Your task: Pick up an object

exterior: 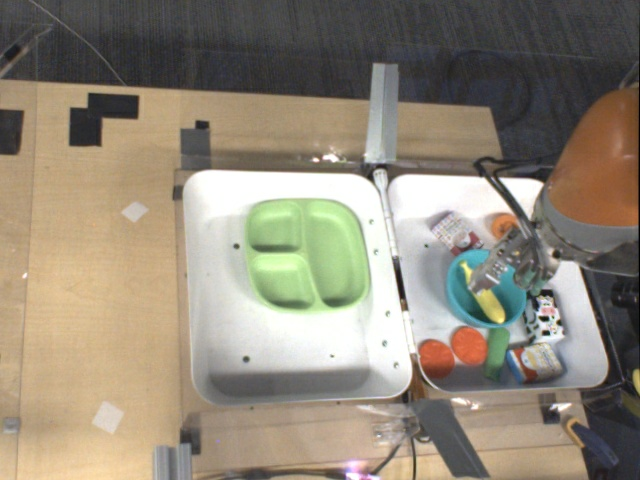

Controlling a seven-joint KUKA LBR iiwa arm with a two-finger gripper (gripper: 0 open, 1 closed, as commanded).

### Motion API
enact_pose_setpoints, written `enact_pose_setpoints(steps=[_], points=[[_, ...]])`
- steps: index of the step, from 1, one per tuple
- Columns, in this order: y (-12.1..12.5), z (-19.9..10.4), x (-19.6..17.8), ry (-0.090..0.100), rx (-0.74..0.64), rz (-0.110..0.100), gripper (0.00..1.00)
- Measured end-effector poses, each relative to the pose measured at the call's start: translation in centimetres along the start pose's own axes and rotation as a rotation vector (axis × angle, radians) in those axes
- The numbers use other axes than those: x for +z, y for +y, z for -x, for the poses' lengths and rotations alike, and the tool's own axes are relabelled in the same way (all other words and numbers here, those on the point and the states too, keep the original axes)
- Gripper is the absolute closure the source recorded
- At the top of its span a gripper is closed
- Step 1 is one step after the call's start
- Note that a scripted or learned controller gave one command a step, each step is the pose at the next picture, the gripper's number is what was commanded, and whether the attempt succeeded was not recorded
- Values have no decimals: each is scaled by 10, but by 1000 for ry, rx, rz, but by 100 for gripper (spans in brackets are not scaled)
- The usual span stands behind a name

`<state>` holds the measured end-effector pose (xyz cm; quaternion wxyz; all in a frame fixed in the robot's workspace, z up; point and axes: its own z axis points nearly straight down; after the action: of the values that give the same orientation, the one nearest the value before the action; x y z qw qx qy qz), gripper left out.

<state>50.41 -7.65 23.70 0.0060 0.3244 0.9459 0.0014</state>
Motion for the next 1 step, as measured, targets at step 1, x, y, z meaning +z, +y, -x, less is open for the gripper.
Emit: enact_pose_setpoints(steps=[1], points=[[2,1,-10,-4,-7,2,100]])
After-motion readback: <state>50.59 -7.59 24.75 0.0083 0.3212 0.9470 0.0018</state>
